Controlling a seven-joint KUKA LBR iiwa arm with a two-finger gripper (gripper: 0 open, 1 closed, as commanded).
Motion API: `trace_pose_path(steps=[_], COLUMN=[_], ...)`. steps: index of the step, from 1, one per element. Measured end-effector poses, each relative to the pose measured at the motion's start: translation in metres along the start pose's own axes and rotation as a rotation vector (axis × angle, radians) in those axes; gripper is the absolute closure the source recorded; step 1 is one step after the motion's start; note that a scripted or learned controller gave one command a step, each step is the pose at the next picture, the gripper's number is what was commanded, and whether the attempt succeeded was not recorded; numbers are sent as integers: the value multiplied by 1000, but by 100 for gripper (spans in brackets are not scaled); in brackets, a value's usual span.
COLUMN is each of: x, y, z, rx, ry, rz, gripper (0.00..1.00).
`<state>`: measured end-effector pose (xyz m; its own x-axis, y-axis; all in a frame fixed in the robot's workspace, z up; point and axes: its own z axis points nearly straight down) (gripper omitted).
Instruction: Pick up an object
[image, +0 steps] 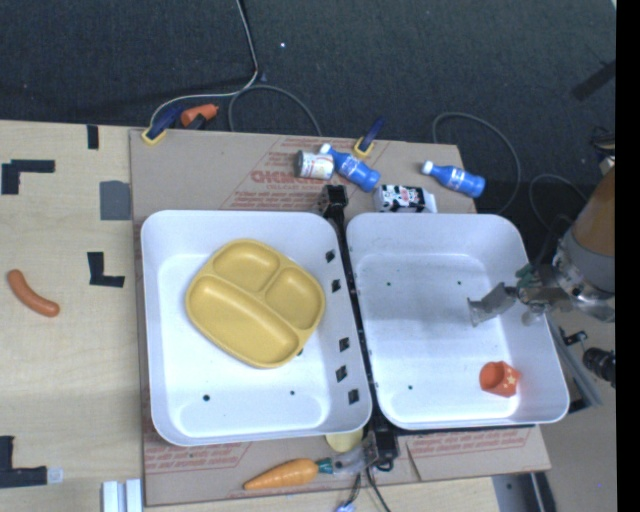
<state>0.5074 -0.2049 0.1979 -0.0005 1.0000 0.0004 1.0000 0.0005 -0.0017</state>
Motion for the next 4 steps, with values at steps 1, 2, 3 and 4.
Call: trace_pose_path(steps=[1, 2, 3, 4], x=[-19, 28, 101, 111], y=[-24, 57, 89, 123], z=[117, 111, 111, 111], rx=[-5, -9, -8, -4], ry=[-4, -6, -3, 0], rz=[3, -5, -6, -2], gripper=[0, 0, 0, 0])
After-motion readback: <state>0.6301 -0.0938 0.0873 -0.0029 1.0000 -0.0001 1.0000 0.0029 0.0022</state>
